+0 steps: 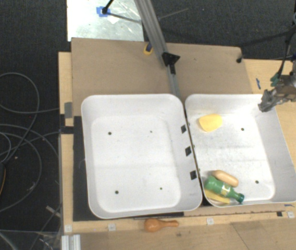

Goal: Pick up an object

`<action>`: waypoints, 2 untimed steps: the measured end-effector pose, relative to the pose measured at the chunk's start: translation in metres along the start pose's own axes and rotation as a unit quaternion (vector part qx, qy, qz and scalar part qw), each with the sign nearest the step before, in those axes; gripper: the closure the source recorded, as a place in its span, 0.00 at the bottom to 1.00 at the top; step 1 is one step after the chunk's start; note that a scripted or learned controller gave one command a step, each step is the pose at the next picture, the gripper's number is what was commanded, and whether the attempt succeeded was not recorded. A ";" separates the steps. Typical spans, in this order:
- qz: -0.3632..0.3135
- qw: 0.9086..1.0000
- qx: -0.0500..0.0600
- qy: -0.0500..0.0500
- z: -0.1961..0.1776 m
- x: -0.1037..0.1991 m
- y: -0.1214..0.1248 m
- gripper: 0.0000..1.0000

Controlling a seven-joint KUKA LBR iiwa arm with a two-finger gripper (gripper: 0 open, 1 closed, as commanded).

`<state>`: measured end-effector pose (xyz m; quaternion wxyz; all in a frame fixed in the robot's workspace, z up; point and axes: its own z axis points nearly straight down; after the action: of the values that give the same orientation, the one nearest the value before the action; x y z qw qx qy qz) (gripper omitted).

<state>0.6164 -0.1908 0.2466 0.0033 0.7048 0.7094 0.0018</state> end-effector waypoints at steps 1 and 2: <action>0.000 1.000 0.001 0.000 -0.029 0.000 0.002 1.00; -0.002 1.000 0.002 0.002 -0.033 0.058 -0.001 1.00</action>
<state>0.6149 -0.1324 0.2793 0.0006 0.7032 0.7110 0.0014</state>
